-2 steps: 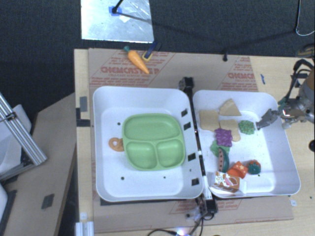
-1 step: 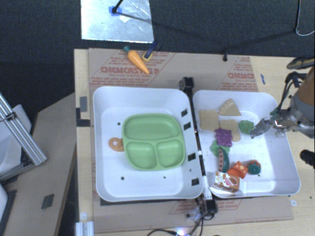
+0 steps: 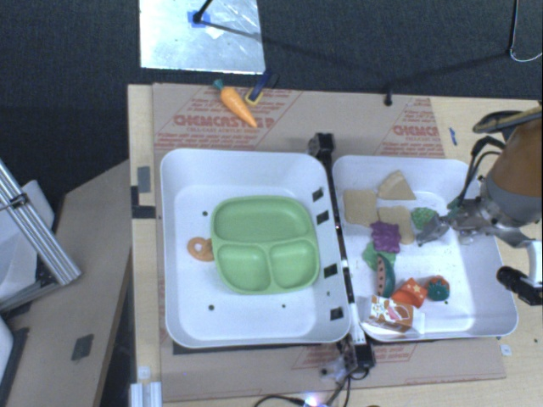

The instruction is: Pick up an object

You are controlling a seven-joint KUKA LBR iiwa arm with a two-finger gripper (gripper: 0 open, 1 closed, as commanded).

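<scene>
Gripper [image 3: 433,227]: low in the right bin [image 3: 488,308]; open or closed, cannot tell; nothing visibly held.
Nearest object: green toy [image 3: 422,218], just beside the tip.
Handling: likely light, firm; grasp across its middle.

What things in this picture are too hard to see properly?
- Gripper: small and blurred in the camera view, so its fingers can't be read, nor whether it touches the green toy beside it.
- Arm: cut off by the right edge.
- Packet at the right bin's front: print too small to read.
- Purple toy and tan pieces: too blurry to name.
- Blue object beside the carrot: too small to identify.
</scene>
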